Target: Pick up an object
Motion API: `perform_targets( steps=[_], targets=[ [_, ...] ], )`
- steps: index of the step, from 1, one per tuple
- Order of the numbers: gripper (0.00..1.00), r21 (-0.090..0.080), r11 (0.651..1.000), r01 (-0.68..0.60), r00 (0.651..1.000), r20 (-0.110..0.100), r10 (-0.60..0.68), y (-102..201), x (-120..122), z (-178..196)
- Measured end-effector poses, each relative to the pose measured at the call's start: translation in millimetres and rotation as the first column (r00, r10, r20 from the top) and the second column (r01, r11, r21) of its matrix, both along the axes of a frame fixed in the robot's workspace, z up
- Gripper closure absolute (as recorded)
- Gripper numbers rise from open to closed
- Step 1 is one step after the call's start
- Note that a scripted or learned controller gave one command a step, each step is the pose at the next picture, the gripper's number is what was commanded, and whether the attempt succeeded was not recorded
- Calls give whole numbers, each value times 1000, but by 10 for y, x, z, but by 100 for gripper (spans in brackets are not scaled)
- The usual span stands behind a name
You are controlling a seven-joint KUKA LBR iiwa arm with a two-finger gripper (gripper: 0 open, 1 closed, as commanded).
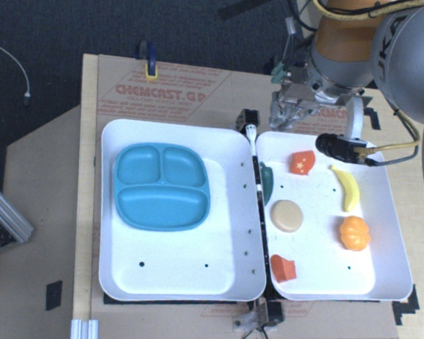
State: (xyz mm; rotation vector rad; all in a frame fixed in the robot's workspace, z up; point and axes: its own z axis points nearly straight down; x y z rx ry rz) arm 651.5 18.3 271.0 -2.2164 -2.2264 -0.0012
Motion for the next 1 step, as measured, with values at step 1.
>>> perform_targets(
  steps=[1],
  targets=[
    [100, 0, 1000, 1, 1000, 2, -1, 454, 92, -108]
  ],
)
